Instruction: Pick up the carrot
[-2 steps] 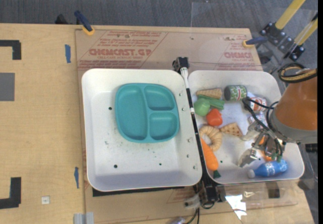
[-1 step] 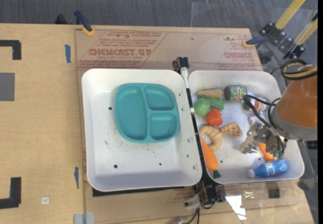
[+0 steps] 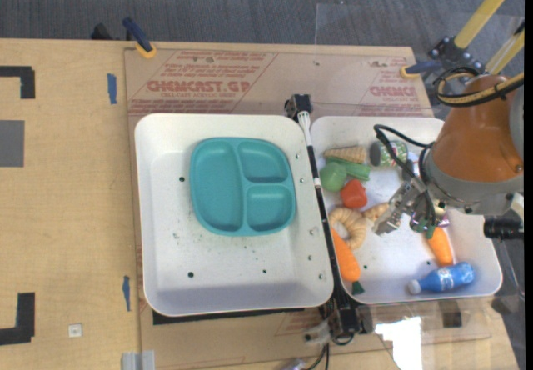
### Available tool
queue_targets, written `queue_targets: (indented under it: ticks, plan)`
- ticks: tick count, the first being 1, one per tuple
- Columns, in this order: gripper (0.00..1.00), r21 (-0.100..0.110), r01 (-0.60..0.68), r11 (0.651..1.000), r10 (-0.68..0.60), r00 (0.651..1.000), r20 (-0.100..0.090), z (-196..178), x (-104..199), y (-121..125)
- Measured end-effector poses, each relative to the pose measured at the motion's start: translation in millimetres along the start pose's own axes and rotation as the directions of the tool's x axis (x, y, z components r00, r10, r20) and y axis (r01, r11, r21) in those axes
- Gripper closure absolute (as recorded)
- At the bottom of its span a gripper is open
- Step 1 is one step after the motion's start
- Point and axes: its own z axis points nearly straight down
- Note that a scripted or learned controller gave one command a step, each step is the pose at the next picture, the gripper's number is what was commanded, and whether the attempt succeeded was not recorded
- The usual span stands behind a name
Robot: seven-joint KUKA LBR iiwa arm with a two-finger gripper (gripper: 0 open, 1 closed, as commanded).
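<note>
Camera view: carrot [image 3: 346, 258] lies left of end effector [image 3: 398, 217].

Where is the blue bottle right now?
The blue bottle lies on its side in the near right corner of the right bin, just below an orange carrot and apart from the tool.

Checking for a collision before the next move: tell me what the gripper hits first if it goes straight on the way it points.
The gripper points down and left. Likely the bare floor of the right bin first, near the croissant; depth is unclear.
</note>
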Motion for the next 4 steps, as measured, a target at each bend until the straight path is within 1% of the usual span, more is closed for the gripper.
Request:
queue_targets:
  ticks: [1, 2, 3, 4]
  plan:
    - [0.00, 0.001, -0.002, 1.000, 0.002, 1.000, -0.001, 0.5, -0.2, -1.1]
    - [0.00, -0.002, 0.280, 0.960, -0.280, 0.960, 0.004, 56.4, -33.5, -60.5]
    - [0.00, -0.005, 0.402, 0.916, -0.402, 0.916, 0.012, 55.9, -40.4, -91.2]
    - [0.00, 0.005, 0.541, 0.841, -0.541, 0.841, 0.019, 54.6, -15.2, -56.4]
